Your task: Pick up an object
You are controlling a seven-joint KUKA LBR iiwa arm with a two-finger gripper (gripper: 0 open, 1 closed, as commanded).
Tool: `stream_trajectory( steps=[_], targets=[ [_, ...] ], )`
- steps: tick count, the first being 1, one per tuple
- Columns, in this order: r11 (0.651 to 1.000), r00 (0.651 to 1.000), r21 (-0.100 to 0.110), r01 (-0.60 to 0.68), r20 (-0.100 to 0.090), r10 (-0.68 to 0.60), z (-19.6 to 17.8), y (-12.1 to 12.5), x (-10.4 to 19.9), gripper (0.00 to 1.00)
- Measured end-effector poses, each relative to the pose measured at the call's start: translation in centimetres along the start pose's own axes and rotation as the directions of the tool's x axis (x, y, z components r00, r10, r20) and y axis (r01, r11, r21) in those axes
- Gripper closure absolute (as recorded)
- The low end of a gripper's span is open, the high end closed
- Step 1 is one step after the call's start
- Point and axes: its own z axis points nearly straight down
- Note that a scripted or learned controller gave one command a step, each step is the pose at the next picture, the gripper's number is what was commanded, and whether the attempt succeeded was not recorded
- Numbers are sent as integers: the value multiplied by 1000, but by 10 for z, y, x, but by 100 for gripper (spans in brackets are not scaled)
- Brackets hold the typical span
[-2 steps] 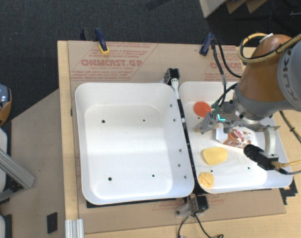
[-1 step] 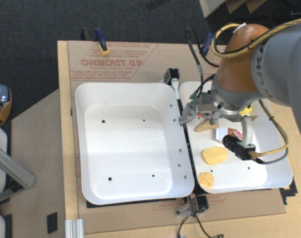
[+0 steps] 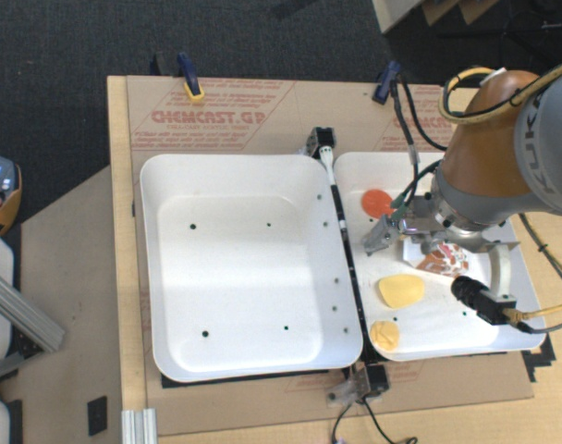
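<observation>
Hovering low in right bin [image 3: 531, 336]: end effector [image 3: 384, 234], finger state can't tell. Red round object [image 3: 376, 202] just up-left of it, near touching. Yellow piece [image 3: 401, 290] lies below, apart.

- The tabletop [image 3: 216, 109] is a brown board with faded red lettering.
- Two shallow white bins lie on it, touching: left bin [image 3: 170, 276], right bin [image 3: 447, 340].
- Blue clamps [image 3: 187, 70] grip its far edge.
</observation>
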Motion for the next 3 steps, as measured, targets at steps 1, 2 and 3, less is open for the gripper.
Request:
stream_trajectory(
  steps=[1, 2, 3],
  targets=[
    [1000, 1000, -8, 6, 1, -6, 0, 31, -1, 0],
    [1000, 1000, 4, 0, -1, 0, 90, 19, -52, 0],
    [1000, 1000, -11, 8, 2, -8, 100, 93, -47, 0]
  ],
)
